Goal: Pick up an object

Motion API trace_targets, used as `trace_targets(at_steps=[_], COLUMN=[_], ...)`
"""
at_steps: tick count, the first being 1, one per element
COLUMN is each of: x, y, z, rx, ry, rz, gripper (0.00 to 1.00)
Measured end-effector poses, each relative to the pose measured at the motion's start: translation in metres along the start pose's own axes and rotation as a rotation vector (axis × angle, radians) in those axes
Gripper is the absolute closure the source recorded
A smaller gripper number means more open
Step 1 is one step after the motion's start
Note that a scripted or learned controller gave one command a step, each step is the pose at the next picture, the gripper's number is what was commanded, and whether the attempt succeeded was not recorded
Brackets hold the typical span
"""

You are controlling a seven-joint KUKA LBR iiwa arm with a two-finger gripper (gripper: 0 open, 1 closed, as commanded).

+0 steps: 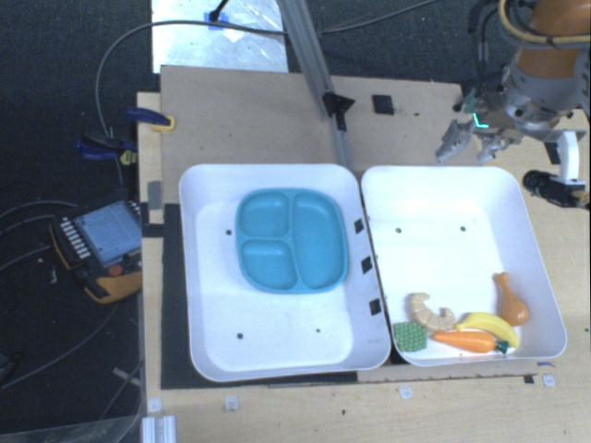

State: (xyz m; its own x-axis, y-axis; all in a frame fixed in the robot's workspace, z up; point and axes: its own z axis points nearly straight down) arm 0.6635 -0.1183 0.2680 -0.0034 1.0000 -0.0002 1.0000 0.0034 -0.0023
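Carrot (464,341), banana (489,325) at right bin (443,201) near edge, well apart from fingers (469,145); fingers spread, nothing between.

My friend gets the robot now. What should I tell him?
Gripper: up above the far rim of the right bin, two fingers apart, nothing between them.
Toy food sits in that bin's near corner: carrot, banana, drumstick, a tan piece, a green piece.
The blue plate is in the left bin.
Done: nothing picked.
Left: reach down, grab one.
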Motion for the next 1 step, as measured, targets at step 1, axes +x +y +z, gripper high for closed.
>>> trace_targets(at_steps=[1], x=[0.0001], y=[0.0010], z=[-0.0026], rx=[-0.005], ry=[0.000], rz=[-0.001], gripper=[0.00])
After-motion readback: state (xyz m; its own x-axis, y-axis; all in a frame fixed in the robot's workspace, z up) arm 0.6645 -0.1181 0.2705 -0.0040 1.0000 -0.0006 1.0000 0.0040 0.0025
